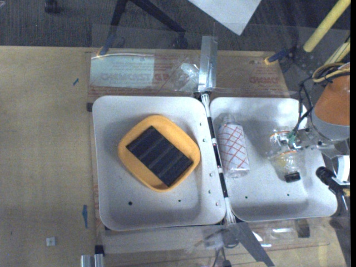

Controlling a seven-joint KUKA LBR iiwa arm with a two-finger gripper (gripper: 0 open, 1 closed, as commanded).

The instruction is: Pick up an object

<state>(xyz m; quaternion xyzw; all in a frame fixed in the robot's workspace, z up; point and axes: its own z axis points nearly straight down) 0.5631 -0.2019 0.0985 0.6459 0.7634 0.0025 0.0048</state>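
A yellow tray-shaped object with a black ribbed panel (159,159) lies tilted in the left bin (111,204). In the right bin (311,204) a clear packet with a red crosshatch label (232,148) lies along the left wall. A clear crumpled plastic item with a small black cap (286,161) rests near the bin's middle right. My gripper (309,142) hangs over the right bin's right side, under the orange band (334,102), just right of the clear item. Nothing shows held in it.
A metal divider (208,71) stands at the back between the bins. A clear wrapper (186,74) and a plastic sheet (122,71) lie on the bench behind the left bin. A yellow pole (328,18) slants at the top right.
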